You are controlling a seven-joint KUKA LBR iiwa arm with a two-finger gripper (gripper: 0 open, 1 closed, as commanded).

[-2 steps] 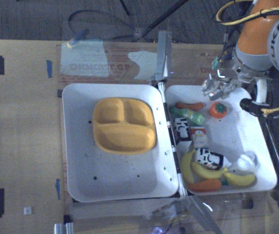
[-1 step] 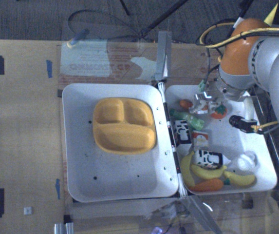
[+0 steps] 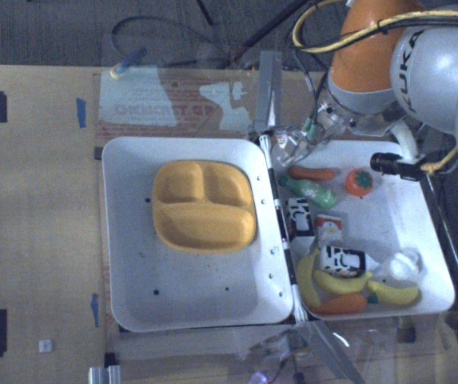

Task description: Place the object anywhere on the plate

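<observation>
We see the hand [image 3: 299, 140] at the right bin's far left corner; we cannot tell its opening. Just below it lies a small orange carrot [image 3: 312, 173]. The yellow sectioned plastic plate [image 3: 205, 205] sits well left.

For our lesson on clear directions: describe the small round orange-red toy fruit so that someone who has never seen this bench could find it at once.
Start at the right bin, crowded with toy food. Look along its far edge, near the robot arm. The tomato-like fruit sits there, right of a long red pepper; it is the one round piece, orange-red with a green top.
</observation>
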